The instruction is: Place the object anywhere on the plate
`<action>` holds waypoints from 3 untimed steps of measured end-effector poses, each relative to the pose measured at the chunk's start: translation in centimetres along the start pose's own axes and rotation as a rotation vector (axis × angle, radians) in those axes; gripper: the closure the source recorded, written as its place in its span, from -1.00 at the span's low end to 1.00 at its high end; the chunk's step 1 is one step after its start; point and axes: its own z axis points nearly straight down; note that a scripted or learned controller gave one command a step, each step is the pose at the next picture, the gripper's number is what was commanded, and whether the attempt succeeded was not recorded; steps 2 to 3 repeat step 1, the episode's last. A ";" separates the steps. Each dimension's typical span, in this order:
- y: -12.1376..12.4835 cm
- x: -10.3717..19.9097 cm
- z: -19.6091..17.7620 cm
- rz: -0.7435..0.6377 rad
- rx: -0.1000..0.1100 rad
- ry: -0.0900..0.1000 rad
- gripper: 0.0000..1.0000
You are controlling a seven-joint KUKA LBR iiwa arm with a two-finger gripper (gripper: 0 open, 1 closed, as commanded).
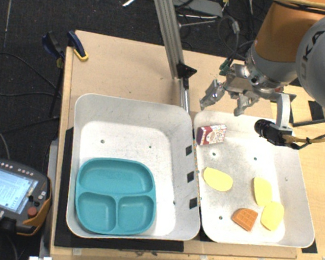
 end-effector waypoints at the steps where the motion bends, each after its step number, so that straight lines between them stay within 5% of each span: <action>1: -0.2 -0.6 -1.1 0.006 0.001 -0.003 1.00; 3: -0.2 -0.6 -1.1 0.006 0.001 -0.003 1.00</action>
